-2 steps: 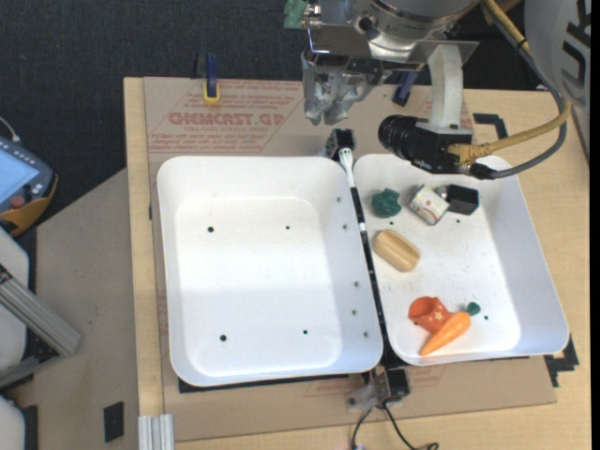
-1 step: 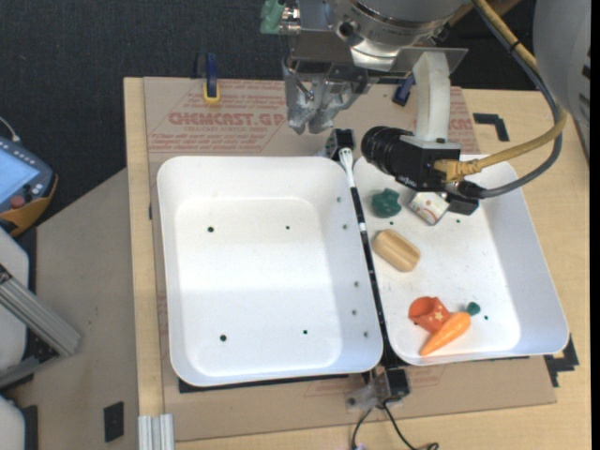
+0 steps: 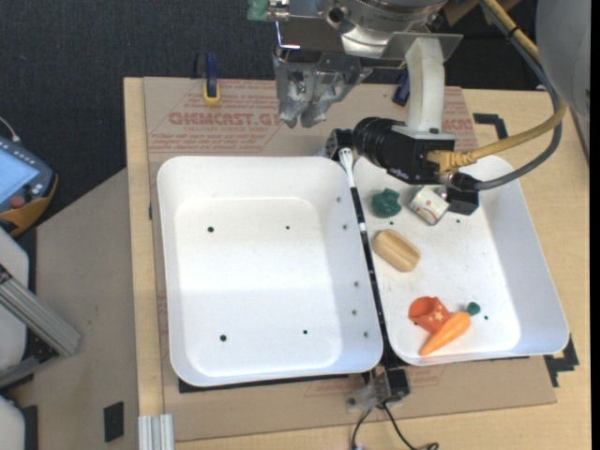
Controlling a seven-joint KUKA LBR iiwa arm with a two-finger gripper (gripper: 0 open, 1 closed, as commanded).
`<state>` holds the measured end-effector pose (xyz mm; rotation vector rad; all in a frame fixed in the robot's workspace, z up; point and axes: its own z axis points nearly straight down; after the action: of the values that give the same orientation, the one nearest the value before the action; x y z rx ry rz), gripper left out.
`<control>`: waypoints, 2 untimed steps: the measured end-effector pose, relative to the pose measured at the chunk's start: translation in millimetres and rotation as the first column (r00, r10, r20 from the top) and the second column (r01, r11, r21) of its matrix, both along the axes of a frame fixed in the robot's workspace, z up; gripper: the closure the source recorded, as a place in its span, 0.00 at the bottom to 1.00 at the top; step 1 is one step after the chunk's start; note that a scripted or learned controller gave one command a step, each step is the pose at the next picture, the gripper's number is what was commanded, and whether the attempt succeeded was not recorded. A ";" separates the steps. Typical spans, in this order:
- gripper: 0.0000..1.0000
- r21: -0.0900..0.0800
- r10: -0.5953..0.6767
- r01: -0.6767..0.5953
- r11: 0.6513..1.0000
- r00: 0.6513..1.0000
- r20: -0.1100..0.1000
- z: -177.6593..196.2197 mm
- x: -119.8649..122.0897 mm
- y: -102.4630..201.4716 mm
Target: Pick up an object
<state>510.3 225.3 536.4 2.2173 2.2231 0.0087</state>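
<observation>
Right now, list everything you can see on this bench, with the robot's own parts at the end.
White bins: 2, white, side by side on the board; the left one bears only small dark dots.
Carrot: 1, orange, near front edge of the right bin.
Red toy piece: 1, red, touching the carrot's upper side.
Tan block: 1, tan, rounded, right bin near the divider.
Green piece: 1, dark green, right bin, behind the tan block.
White cylinder: 1, white with marks, right of the green piece.
Cardboard board: 1, brown, under the bins.
Clamp: 1, blue and yellow, board's back edge.
Gripper: 1, metal grey, raised over the board behind the bins.
</observation>
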 end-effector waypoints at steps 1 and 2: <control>1.00 -0.003 -0.001 0.001 1.000 1.000 -0.008 -1.0 -26.5 -1.1; 1.00 -0.006 -0.002 0.002 1.000 1.000 -0.013 -54.1 -32.0 -0.6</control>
<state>478.3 224.7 482.2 2.2233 2.2242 -0.0127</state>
